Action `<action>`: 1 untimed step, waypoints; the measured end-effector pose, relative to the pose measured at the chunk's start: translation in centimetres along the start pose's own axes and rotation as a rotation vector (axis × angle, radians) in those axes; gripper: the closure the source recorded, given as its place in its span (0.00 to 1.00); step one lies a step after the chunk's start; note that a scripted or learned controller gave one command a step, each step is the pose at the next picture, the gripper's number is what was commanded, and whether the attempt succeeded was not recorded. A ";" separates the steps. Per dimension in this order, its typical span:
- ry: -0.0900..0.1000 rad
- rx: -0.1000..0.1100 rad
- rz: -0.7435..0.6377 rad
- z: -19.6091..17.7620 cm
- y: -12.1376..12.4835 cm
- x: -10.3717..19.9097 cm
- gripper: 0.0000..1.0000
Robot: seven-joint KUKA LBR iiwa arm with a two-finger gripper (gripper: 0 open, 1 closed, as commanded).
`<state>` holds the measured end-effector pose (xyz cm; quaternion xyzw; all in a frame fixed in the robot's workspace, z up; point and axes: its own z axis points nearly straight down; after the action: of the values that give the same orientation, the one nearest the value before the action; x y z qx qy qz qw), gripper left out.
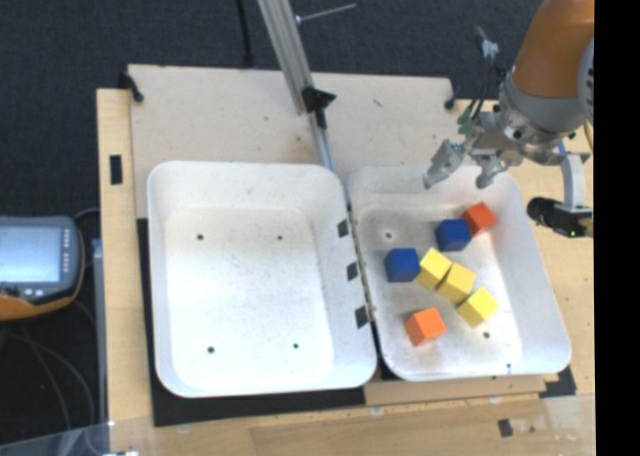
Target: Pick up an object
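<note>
The surface (230, 109) is a pale wooden bench carrying two shallow white bins side by side. The left bin (250, 279) takes up the surface's left and middle part, its floor flecked with small dark marks. The right bin (530, 324) sits against the surface's right edge and holds all the small blocks. The grey arm with its orange band (555, 39) reaches in over the surface's far right corner. Its hand (462, 172) hangs above the right bin's far edge, its two fingers apart with nothing between them. In the right bin, a blue cube (402, 264) lies nearest the bin's left wall, and a second blue cube (453, 234) lies toward the far edge, touching an orange block (480, 216). Three yellow blocks (456, 282) run in a slanted line across the bin's middle. An orange cube (426, 325) lies toward the near edge.
</note>
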<state>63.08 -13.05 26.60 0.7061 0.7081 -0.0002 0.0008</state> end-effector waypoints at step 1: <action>0.004 -0.003 -0.008 -4.3 -3.8 8.7 0.00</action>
<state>59.24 -4.38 30.89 0.7034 0.7108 0.0025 0.0004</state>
